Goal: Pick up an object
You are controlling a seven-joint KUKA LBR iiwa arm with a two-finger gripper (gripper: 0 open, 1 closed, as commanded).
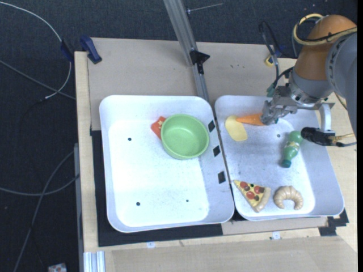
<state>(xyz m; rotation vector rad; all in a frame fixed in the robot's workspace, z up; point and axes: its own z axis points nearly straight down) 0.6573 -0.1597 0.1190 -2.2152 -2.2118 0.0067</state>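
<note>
Fingers (271, 113) at the orange spatula (241, 123)
Low in the right bin's (323, 177) far end; grip on it unclear.

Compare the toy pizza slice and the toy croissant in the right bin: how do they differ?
The flat triangular toy pizza slice is yellow with red toppings; the curved toy croissant is plain tan-brown. The pizza slice lies nearer the divider between the bins, the croissant nearer the outer side. Both rest at the right white bin's front edge.

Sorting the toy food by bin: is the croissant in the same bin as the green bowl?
No, the croissant lies in the right bin beside the pizza slice, while the green bowl sits in the left bin.
</note>
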